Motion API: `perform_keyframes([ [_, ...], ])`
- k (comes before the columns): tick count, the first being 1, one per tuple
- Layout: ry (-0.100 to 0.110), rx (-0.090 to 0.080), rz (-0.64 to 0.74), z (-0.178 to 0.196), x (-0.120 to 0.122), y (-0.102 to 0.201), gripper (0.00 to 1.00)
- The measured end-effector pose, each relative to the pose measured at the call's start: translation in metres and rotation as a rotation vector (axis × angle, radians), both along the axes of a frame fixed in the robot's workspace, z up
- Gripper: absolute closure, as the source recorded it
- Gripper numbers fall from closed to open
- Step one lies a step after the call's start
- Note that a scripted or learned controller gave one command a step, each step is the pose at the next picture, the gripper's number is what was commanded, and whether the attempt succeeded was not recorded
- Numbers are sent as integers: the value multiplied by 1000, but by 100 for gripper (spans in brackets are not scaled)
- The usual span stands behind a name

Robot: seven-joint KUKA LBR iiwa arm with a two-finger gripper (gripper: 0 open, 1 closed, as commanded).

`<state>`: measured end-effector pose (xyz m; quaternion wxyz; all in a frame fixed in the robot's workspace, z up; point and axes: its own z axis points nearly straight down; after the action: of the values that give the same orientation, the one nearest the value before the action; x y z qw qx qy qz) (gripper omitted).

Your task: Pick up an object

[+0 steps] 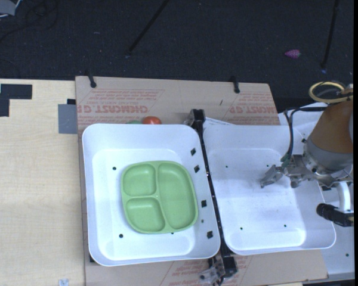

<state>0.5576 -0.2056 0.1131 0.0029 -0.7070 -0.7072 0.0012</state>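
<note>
**Claw waiting over the right bin, plate lying in the left**

Cardboard [167,103] is lying flat under both bins, its near edge poking out closest to the lens. On it, the left bin [101,159] is holding the one clear candidate for pickup: a green divided plate [159,196], sitting flat near the bin's middle, slightly turned, its three compartments facing up. Behind that bin's far rim, a small red-orange object [151,121] is peeking out on the cardboard, too hidden to identify.

Across the black divider [204,177], the right bin [256,219] is lying alongside, and over its right part the claw [273,176] is hanging, pointing leftward with its metal fingers apparently spread apart and nothing between them. Whether it is touching the floor of the bin I cannot tell. The arm [333,133] is reaching in from the right edge of the tabletop.

To do this step well, I judge the claw is needing to cross the divider and descend on the plate's raised rim or an inner ridge, since a flat plate offers little else to pinch.
</note>
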Motion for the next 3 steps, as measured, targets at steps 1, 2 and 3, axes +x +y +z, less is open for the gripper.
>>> perform_keyframes([
  [1,-2,-1,-2,13,0,-1,100],
  [2,-10,-4,1,77,2,-1,100],
  [3,-9,-4,1,120,5,-1,100],
])
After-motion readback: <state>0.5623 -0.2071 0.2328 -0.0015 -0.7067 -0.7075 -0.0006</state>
